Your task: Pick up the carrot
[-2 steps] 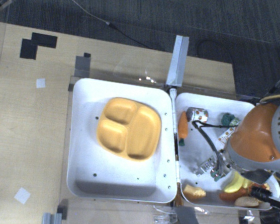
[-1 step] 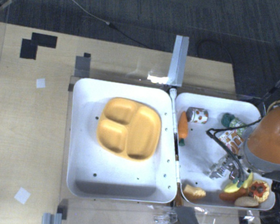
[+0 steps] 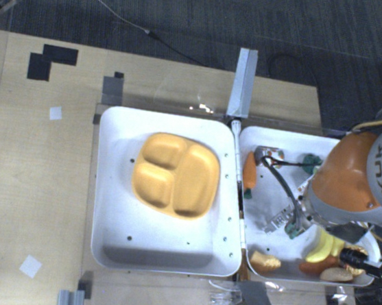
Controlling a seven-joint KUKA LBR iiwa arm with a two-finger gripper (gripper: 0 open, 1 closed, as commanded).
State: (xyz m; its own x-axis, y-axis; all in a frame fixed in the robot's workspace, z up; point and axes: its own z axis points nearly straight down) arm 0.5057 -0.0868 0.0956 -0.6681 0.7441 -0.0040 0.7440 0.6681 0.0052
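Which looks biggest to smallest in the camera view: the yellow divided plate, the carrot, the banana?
1. Yellow divided plate, in the left bin, by far the largest.
2 and 3. Carrot and banana can't be ranked: both small, and the arm covers part of the banana.

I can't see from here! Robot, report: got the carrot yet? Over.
Gripper low in right bin, nothing seen in it. Carrot lies free at the bin's left wall. Cable runs nearby; otherwise clear.
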